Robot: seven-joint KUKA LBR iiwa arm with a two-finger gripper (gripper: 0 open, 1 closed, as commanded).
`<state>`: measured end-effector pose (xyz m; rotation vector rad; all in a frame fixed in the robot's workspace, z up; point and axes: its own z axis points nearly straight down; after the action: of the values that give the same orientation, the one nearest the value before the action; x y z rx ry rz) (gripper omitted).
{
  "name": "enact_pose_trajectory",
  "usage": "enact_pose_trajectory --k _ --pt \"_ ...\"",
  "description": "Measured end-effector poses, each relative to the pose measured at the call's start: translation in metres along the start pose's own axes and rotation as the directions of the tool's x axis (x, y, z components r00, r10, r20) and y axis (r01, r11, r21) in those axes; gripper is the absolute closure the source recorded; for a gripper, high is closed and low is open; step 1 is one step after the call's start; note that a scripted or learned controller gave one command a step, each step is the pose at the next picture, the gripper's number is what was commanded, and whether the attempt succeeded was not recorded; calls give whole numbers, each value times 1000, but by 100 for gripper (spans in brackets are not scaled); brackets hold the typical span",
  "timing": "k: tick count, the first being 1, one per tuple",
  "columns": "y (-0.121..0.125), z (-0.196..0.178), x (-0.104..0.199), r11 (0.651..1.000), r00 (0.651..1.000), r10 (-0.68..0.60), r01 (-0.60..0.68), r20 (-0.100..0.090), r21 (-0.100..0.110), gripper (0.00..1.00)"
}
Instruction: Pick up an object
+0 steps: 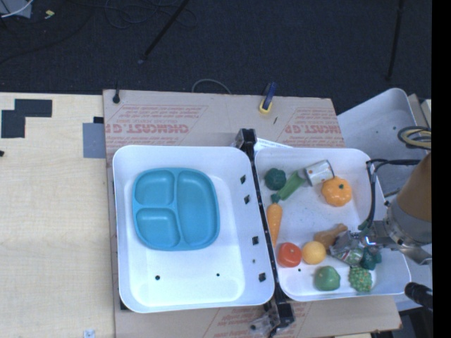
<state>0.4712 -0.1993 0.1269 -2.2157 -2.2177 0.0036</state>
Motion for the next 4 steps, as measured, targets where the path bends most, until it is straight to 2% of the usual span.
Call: enact_pose_trajectory --k 1,2,3,4 --pt "3 39 1 1000 1000 -1 1 5 -10 0" --pt "1 29 0 1000 1000 5 -5 1 -4 100" --pt "-2 -32 -6 1000 1000 3 -3 4 -8 100" --pt "4 -76 -9 1000 1000 0 0 4 -9 100"
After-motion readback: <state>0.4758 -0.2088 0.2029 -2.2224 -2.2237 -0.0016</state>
